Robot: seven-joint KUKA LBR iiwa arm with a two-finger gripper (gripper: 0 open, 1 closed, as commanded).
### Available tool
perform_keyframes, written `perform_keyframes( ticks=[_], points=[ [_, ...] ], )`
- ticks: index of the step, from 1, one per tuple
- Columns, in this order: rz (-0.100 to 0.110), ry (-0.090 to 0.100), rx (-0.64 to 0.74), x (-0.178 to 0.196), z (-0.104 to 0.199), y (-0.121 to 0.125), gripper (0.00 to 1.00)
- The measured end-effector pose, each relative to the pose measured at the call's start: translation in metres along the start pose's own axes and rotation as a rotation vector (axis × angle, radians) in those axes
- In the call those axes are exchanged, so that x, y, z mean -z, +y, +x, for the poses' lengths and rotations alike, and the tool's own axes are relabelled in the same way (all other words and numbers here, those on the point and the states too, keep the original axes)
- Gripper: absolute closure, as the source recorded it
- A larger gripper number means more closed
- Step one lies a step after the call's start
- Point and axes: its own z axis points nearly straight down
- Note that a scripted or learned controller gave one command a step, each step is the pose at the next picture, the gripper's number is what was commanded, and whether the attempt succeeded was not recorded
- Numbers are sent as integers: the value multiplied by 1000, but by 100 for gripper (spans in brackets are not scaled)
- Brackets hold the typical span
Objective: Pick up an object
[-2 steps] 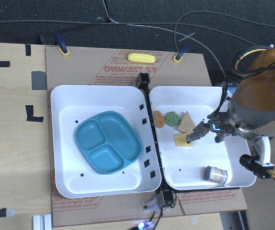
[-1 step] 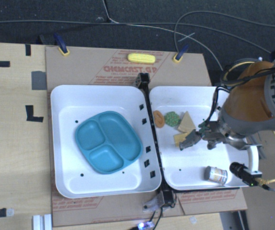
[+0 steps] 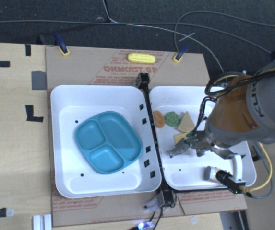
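- Gripper, dark two-finger unit on the grey KUKA arm with the orange band, sits low in the right-hand shallow white bin, fingers pointing toward the divider between the bins.
- I can't tell its state: the tips read as one dark blur, with no visible gap and nothing visibly pinched. I'm not calling a grasp.
- Candidates cluster just above the tips, up against the divider: a tan wedge-shaped block, a round green bumpy piece and a small orange oval piece. Another tan scrap lies nearly touching the fingers.
- My read: the arm reaches in from the right and comes in at a slant because the cluster hugs the far wall, so the wrist must stay over open bin floor.
- Closest plausible target is the tan scrap; the wedge-shaped block is next. Whether either one is in contact is unclear.
- Left-hand white bin holds a light-blue three-compartment plastic tray, lying flat and well apart from the gripper. I judge it's not this attempt's target.
- Yellow banana-shaped toy rests on the cardboard sheet behind the bins, outside both.
- Risk: with the pieces crowded against the wall, a close could nudge the neighbours or come up with nothing.
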Motion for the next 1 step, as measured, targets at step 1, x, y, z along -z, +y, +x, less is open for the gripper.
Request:
perform_keyframes(
  ticks=[1],
  points=[
    [-4,0,0,13,0,1,100]
  ],
)
